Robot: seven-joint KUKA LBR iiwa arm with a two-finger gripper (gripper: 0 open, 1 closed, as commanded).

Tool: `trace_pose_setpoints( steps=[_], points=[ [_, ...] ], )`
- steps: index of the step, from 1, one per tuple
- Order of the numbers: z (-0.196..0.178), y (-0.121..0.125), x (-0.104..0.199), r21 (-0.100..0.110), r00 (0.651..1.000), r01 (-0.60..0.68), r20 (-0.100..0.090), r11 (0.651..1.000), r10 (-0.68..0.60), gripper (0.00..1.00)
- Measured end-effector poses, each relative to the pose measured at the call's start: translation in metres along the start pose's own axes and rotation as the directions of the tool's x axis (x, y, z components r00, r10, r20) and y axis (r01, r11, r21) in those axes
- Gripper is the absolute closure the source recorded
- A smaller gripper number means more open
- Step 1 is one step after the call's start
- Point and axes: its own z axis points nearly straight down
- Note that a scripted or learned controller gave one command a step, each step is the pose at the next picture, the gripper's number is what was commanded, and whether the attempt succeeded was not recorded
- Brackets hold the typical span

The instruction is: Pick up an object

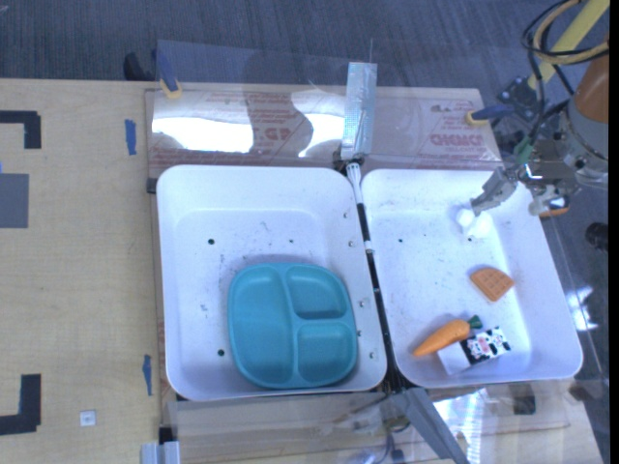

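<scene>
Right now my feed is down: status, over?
Gripper over right bin, nothing visibly held. Carrot, cracker, cow-print block lying untouched. Path clear.

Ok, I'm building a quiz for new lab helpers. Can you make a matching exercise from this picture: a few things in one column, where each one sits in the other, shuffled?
Things:
1. teal divided plate
2. toy carrot
3. orange waffle piece
4. gripper

Places:
A. near the top edge of the right bin
B. in the left bin
C. front of the right bin, beside a small black-and-white box
D. middle of the right bin, toward its right wall

Pairs: 1-B, 2-C, 3-D, 4-A
</scene>
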Motion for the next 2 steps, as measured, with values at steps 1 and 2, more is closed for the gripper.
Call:
trace_pose_setpoints(
  steps=[1, 2],
  points=[
    [0.058, -0.088, 0.028, 0.002, 0.992, 0.129, -0.001, 0.992, -0.129, 0.0],
    [0.192, -0.091, 0.033, -0.009, 0.986, 0.165, 0.002, 0.986, -0.165, 0.0]
  ],
)
